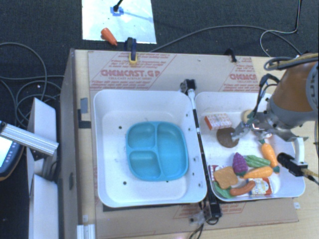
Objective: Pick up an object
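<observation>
- The hand [245, 128] sits low in the right bin [299, 185], just above the brown disc [227, 138]; how wide it is, I cannot tell.
- An orange box [218, 121] lies left of the hand.
- Carrot [269, 154], purple grapes [240, 163], toast [226, 177] and sausage [241, 188] lie below it.
- The blue tray [157, 151] fills the left bin [112, 133].

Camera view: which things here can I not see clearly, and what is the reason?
- Gripper, camera view: too small and blurred to tell its finger state.
- Brown disc: the gripper covers its right edge; contact unclear.
- Orange box: print too small to read.
- Food pile: items overlap, lower ones partly hidden.
</observation>
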Motion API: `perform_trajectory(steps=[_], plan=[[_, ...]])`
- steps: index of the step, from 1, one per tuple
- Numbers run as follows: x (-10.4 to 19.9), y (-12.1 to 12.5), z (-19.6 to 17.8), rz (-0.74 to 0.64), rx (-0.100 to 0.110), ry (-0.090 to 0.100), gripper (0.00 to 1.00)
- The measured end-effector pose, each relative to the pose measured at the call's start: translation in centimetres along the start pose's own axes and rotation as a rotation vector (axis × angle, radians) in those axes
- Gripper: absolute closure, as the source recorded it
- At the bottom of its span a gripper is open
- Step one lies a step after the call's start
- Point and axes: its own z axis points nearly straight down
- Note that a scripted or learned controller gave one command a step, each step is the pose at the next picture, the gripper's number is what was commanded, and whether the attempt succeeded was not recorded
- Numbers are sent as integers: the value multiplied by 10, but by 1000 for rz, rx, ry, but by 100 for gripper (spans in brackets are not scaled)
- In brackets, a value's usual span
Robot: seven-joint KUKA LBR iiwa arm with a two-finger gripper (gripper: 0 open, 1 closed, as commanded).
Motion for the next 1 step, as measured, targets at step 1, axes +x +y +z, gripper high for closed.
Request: perform_trajectory(steps=[1], plan=[[27, 82, 55, -2, -5, 2, 0]])
